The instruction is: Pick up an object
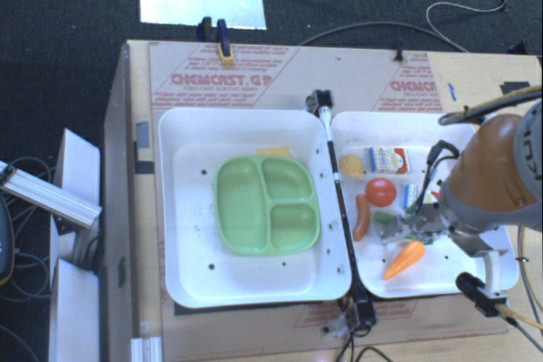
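The right bin point(373, 284) holds several toy foods. An orange carrot point(404, 258) lies near its front, a red tomato point(381, 192) sits in the middle, and a red chili point(362, 217) lies along the left wall. A small green piece point(386, 218) rests between the chili and the carrot. At the back are a yellow round piece point(350, 164) and a white carton point(389, 158). My gripper point(414, 226) is low in this bin, just above the carrot's thick end and right of the green piece. The grey arm with its orange band point(496, 150) covers the bin's right side.
The left bin point(182, 182) holds a green divided plate point(266, 204), with a small yellow piece point(273, 153) behind it. A black ridge point(337, 199) separates the two bins. Cables run over the arm and past the bench's front right corner.
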`<action>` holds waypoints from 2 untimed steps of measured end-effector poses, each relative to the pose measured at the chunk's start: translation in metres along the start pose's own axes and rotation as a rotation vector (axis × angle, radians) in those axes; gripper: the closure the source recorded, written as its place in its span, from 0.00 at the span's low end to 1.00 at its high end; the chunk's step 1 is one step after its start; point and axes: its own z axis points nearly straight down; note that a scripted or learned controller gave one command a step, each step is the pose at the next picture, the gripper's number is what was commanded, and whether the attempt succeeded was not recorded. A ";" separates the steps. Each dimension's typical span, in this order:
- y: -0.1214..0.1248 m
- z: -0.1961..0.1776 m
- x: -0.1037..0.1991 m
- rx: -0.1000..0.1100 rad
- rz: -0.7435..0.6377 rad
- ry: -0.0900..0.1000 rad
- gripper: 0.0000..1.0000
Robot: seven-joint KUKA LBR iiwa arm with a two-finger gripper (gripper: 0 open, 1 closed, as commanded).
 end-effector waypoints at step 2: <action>0.152 0.002 0.039 0.038 0.006 0.005 0.00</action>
